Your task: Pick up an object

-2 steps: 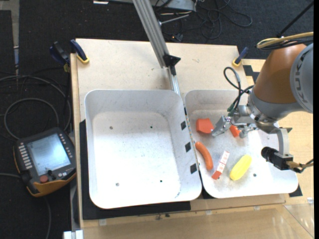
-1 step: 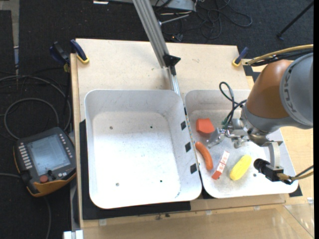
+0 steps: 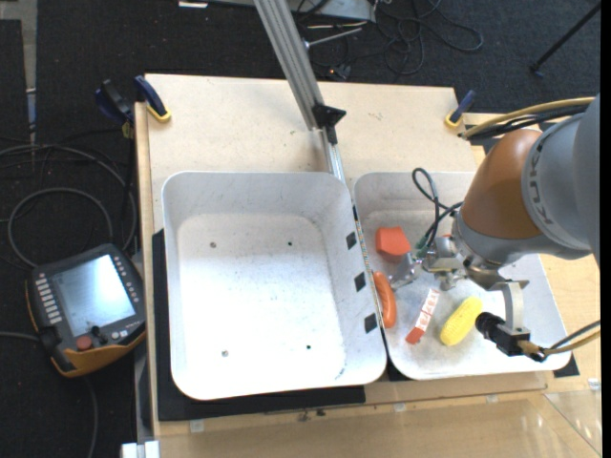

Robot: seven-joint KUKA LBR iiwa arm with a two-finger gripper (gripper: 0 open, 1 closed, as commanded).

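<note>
— Where are you just now?

— My arm leans in over the right bin, and my jaws hang low near its middle.

— Holding anything?

— I cannot tell whether the jaws are apart or together (the wrist and cables crowd them).

— What lies in there?

— An orange block just beside the jaws, toward the far wall. An orange carrot-like stick by the wall shared with the left bin. A small red-and-white tube near it, and a yellow piece like a corn cob just beside that, toward the near rim.

— And off the worktop?

— A handheld control pad on the dark floor.
</note>
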